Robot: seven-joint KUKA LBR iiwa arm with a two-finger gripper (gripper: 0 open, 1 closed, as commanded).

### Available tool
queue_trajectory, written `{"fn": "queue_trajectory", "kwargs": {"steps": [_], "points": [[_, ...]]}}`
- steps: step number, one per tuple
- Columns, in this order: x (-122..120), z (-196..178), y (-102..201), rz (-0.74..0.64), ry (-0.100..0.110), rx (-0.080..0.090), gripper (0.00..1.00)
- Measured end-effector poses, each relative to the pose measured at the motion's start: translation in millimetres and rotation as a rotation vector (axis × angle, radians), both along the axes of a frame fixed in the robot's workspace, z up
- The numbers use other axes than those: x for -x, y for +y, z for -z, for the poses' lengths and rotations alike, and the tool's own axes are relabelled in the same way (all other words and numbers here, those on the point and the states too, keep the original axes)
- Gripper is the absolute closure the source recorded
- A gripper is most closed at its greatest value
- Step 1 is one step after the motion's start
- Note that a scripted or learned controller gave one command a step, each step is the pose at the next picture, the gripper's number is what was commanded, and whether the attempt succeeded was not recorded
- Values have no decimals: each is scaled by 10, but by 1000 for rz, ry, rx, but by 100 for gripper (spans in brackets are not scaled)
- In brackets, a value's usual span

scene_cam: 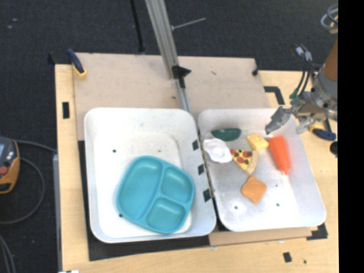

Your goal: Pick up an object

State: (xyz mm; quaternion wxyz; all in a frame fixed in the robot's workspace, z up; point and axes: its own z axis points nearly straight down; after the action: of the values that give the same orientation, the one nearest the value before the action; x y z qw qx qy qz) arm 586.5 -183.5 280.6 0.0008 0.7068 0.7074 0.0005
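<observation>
STEP: approach, nothing lifted | CLAW [280, 120]: above right bin's [307, 209] far edge, holding nothing, finger spread unclear | TARGET: carrot [280, 153] lies just below claw, beside yellow block [257, 142] | NEXT: descend over carrot, close across its width

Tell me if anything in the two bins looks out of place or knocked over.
Nothing stands out. The teal divided plate lies flat in the left bin. The carrot, pizza slice, cheese wedge and other toy foods lie loose on the right bin's floor, none spilled over the rim.
</observation>
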Motion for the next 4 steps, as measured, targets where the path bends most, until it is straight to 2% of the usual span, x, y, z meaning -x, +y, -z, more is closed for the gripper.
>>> {"fn": "queue_trajectory", "kwargs": {"steps": [1,3,4], "points": [[-26,468,-92,1,4,1,0],[53,1406,3,1,5,0,0],[31,1260,-14,3,-3,2,100]]}}
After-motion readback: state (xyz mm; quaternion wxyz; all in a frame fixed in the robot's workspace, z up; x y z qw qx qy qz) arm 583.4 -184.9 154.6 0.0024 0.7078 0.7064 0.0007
